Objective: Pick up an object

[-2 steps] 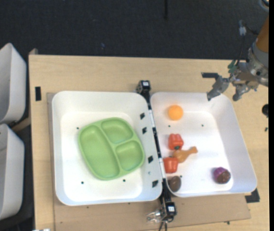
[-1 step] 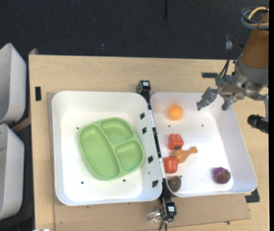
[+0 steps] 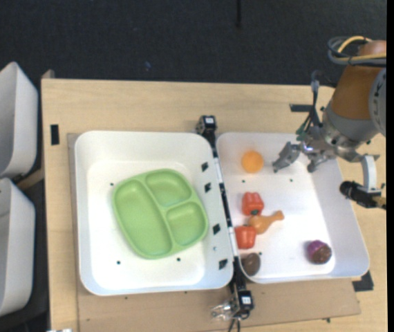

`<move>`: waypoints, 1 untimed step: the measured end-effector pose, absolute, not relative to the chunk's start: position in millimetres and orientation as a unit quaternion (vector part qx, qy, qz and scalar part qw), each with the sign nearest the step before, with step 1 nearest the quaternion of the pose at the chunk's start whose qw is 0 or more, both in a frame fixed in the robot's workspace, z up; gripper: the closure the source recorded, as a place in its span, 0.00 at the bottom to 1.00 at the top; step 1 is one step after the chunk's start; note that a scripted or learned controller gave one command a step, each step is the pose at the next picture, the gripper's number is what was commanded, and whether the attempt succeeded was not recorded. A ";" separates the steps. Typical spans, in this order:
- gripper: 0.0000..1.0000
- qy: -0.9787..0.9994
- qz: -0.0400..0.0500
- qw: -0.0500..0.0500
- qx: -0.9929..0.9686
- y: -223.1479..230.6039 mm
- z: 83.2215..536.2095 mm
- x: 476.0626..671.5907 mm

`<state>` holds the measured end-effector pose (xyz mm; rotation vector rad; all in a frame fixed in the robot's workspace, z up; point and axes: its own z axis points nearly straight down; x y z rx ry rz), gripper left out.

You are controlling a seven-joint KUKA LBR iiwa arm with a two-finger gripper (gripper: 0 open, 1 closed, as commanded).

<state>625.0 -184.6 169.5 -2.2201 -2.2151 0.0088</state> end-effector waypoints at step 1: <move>0.00 -0.706 0.003 0.003 -0.709 -185.6 103.5 624.6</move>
